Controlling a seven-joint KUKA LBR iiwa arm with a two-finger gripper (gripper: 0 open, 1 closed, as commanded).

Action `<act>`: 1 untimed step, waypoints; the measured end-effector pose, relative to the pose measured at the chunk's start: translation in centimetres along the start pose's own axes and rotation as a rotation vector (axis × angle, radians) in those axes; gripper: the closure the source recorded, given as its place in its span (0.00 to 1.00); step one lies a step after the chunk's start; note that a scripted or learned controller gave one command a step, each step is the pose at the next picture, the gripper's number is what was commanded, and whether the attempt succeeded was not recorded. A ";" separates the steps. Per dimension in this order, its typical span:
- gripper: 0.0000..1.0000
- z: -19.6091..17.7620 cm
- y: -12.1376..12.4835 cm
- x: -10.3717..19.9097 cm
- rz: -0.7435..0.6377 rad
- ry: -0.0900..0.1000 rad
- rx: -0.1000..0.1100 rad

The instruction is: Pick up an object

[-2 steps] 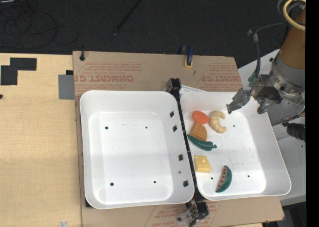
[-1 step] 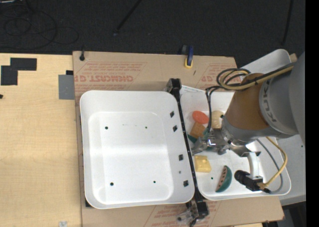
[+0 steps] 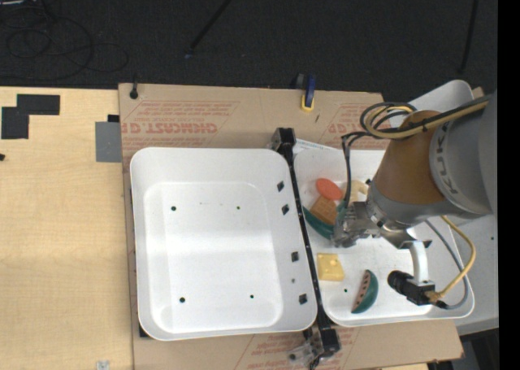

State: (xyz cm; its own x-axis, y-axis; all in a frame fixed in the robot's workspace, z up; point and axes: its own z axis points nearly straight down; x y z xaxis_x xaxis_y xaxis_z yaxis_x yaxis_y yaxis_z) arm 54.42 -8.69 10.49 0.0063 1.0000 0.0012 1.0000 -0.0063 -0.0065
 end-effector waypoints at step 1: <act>1.00 -1.9 -3.7 -13.6 0.005 -0.008 -0.005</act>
State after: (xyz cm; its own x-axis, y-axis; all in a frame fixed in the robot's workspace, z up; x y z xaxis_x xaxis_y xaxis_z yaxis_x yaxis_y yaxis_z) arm 50.68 -22.26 12.43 0.0114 0.9999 -0.0071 0.9999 -0.0114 -0.0016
